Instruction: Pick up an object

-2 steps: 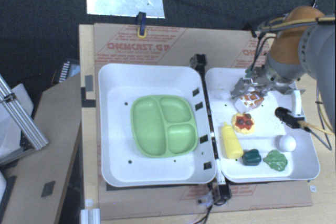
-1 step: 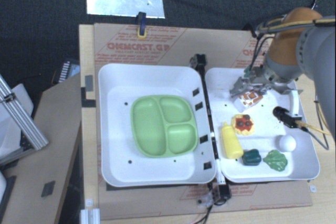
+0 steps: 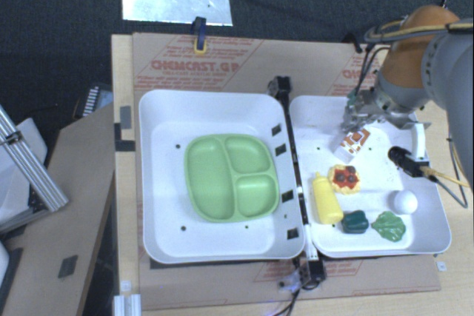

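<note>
Carton [image 3: 355, 142] lies tilted just under gripper [image 3: 361, 117]; finger state we cannot tell; we'd descend square on it, clear of pizza toy [image 3: 344, 177] below.

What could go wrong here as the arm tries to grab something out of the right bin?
The hand sits right over the small white and orange carton near the bin's back; a slanted, flat carton could slip out of a pinch. The yellow bottle, red and yellow toy and dark green block lie close together, so reaching there might nudge a neighbour. The white ball could roll away if bumped.
</note>
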Controlling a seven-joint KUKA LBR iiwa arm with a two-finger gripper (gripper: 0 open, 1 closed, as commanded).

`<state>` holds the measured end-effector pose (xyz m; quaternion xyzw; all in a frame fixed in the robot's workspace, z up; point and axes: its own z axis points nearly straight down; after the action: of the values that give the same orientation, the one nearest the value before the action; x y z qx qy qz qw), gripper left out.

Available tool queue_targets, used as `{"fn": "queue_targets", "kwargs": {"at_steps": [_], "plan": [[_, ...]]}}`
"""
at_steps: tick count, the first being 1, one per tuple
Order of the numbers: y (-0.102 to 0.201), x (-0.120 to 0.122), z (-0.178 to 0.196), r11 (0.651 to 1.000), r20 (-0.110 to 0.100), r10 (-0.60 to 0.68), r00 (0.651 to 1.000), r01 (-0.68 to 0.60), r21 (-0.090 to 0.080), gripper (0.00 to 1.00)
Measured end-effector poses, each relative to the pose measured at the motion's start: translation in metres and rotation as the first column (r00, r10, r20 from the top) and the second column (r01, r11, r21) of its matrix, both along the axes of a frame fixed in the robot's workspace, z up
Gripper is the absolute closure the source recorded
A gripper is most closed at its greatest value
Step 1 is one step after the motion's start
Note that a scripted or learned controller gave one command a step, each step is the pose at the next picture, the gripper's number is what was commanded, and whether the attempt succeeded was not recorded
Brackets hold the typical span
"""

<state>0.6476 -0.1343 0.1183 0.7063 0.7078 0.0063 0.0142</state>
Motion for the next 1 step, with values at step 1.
{"fn": "queue_targets", "kwargs": {"at_steps": [1], "plan": [[0.0004, -0.0039, 0.0457, 1.000, -0.023, 0.001, 1.000, -0.001, 0.010, 1.00]]}}
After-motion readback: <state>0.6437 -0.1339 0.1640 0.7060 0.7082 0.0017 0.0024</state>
